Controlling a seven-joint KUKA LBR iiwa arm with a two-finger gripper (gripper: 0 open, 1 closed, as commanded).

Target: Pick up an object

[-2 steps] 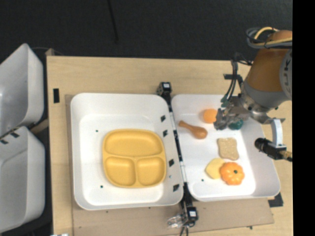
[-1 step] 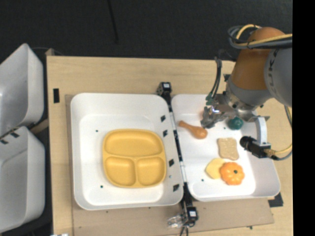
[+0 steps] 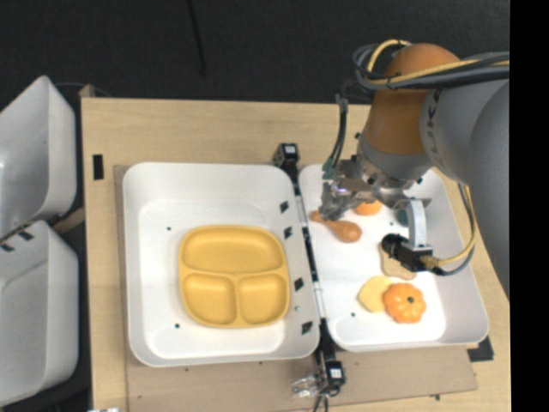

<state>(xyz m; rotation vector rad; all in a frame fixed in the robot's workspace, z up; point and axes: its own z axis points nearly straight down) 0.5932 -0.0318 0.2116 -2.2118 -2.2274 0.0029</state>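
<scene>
My gripper [image 3: 337, 202] hangs low over the upper left part of the right bin [image 3: 446, 324], under the orange wrist band. Just below its tip lies a brown drumstick-shaped toy [image 3: 341, 228], close to or touching it. A small orange piece [image 3: 369, 207] peeks out beside the gripper's right. A small orange pumpkin [image 3: 404, 303] sits near the bin's front, with a pale yellow slice [image 3: 372, 294] against its left. A tan piece [image 3: 397, 267] lies partly under a black cable fitting.
The left bin [image 3: 141, 204] holds a yellow divided plate [image 3: 233, 275]. A ridge with black clips [image 3: 302, 230] separates the two bins. White rounded objects [image 3: 30, 230] stand beyond the bench's left edge. Cables loop beside the arm on the right.
</scene>
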